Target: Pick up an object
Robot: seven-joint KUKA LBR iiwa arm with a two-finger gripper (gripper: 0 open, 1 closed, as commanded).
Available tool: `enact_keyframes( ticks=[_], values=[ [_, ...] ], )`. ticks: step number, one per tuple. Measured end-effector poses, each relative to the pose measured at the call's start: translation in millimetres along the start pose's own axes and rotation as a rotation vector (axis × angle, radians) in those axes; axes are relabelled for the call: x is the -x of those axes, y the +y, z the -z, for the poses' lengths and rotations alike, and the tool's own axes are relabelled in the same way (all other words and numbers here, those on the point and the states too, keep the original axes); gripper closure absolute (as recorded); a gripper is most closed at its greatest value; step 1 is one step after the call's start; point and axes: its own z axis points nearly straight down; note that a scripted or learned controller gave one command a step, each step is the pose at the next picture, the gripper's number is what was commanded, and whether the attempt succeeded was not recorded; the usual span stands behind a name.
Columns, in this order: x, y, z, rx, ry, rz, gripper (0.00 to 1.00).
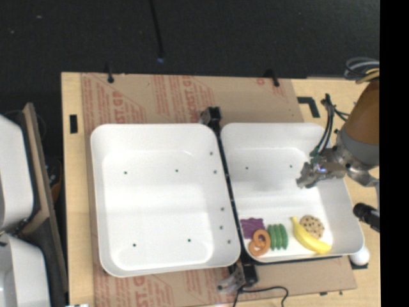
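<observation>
In the camera view, the pincer (308, 178) is seen over the right bin (268, 139); whether it is released or clenched cannot be told. The banana (311, 237) lies at six o'clock from it, its long axis running ten to four o'clock, beside a cookie (312, 224).

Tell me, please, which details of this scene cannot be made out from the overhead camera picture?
- The pincer over the right white bin: small and blurred, so its opening is unclear.
- The grey arm with the orange band: cut off by the right edge.
- The small purple object: too small to identify, partly covered by the orange ring.
- The brown speckled round piece: blurry, beside the yellow banana.
</observation>
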Motion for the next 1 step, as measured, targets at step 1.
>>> enact_keyframes(
  ticks=[1],
  values=[
    [0.8, 1.2, 52.6, 0.001, 0.0, 0.0, 1.0]
  ],
)
